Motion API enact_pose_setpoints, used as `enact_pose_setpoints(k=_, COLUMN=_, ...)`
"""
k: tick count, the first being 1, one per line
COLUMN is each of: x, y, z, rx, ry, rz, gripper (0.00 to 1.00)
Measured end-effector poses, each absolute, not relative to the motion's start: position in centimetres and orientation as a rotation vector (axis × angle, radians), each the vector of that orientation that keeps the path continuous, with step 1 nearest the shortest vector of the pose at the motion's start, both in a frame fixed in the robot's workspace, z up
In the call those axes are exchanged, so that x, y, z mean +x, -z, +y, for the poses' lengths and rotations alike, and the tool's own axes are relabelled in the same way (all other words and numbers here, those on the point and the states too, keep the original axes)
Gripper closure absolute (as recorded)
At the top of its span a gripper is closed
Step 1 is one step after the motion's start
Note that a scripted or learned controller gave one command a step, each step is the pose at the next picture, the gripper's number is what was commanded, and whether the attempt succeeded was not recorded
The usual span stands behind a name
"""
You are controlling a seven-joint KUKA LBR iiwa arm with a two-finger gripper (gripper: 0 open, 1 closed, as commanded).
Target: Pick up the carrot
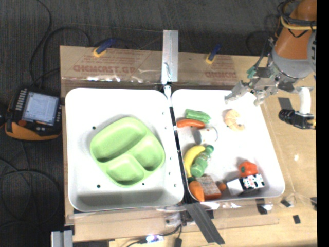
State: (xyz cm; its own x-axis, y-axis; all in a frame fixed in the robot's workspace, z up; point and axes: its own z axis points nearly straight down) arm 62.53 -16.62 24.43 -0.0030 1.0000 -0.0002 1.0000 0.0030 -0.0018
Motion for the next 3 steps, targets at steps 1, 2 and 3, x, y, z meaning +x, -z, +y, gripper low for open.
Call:
enact_pose_setpoints(k=1, x=58.8, y=-18.7, z=-12.6, rx=-1.925, ry=-0.002, rz=-2.481, gripper=0.00)
enact_pose_setpoints(k=2, x=58.8, y=-23.0, z=-18.4, rx=-1.706, ry=-0.003, rz=-2.641, gripper=0.00)
enact_pose_setpoints(k=3, x=58.1, y=-15.1, z=-12.4, rx=-1.541, ry=0.001, rz=-2.736, gripper=0.00)
